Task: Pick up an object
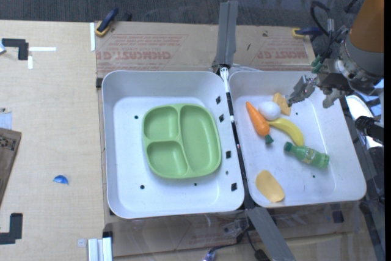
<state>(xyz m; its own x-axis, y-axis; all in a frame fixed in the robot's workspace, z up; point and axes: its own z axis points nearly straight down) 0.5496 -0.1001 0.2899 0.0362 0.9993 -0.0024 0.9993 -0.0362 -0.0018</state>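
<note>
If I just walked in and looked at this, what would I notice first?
Probably the big green divided plate, sitting alone in the left bin. Next, the colourful pile in the right bin: an orange carrot, a white egg, a yellow banana and a small green bottle. The robot's gripper hangs over that bin's far right corner.

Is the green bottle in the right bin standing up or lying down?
Lying down. The green bottle rests on its side on the right bin floor, below the banana.
</note>
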